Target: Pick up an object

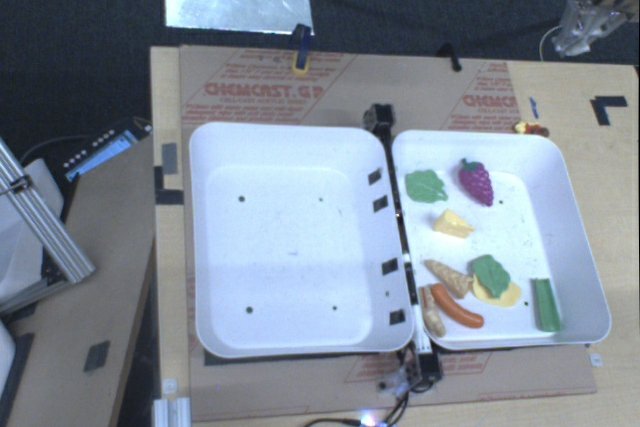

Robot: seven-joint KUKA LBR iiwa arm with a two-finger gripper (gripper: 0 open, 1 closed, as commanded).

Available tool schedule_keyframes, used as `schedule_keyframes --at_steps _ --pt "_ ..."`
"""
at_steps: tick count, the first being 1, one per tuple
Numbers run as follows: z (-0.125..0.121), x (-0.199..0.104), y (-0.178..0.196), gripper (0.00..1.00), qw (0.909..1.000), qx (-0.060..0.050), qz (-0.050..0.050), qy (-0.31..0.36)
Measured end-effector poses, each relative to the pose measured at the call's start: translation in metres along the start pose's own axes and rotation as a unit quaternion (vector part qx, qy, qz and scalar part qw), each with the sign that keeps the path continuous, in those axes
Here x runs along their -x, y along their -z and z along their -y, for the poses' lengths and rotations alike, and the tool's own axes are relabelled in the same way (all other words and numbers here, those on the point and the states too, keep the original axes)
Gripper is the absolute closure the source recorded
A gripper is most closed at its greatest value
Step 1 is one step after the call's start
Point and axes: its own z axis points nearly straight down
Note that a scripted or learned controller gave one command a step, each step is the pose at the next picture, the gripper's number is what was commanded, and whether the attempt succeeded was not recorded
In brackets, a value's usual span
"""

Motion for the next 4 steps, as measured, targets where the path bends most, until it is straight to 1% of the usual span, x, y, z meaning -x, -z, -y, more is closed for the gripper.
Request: schedule_keyframes --at_steps 2,3,4 --pt "0.0 0.021 0.043 1.0 1.0 0.0 0.0 0.0" --pt "0.0 0.005 0.094 1.0 1.0 0.002 0.0 0.002" --pt "0.0 0.007 0.102 1.0 1.0 0.0 0.0 0.002"
